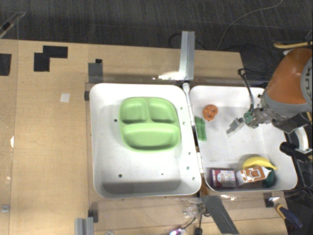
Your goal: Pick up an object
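Observation:
My gripper [234,126] hangs over the middle of the right bin [286,146], pointing down and to the left from the grey and orange arm. A small round orange object [210,112] lies to its upper left, apart from it. A flat green piece [199,129] rests against the bin's left wall. Along the front wall lie a dark red and orange carton [235,176], a yellow banana [259,162] and a dark green item [270,179]. Nothing shows in the gripper.
The left bin [105,146] holds a light green divided plate [147,123]. A metal divider rail [191,131] runs between the bins. A metal post [188,53] stands behind them. Cables hang by the arm at the right.

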{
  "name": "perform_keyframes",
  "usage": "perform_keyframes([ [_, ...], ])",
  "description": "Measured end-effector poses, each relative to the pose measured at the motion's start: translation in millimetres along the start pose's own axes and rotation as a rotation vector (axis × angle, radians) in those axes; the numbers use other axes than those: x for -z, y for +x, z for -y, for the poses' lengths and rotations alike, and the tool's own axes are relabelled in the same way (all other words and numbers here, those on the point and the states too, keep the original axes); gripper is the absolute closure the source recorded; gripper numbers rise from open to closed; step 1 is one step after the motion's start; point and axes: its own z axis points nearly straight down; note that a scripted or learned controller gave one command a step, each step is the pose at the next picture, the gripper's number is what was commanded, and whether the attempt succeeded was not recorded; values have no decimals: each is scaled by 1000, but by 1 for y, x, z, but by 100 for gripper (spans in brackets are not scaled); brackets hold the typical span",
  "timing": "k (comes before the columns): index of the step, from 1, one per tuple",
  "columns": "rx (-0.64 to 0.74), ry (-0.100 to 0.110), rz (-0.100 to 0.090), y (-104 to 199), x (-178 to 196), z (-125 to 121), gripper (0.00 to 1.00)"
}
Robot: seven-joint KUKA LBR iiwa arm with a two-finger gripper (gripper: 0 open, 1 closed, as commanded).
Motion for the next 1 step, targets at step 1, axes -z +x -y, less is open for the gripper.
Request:
perform_keyframes([
  [1,-175,2,-2,20,-3,8,0],
])
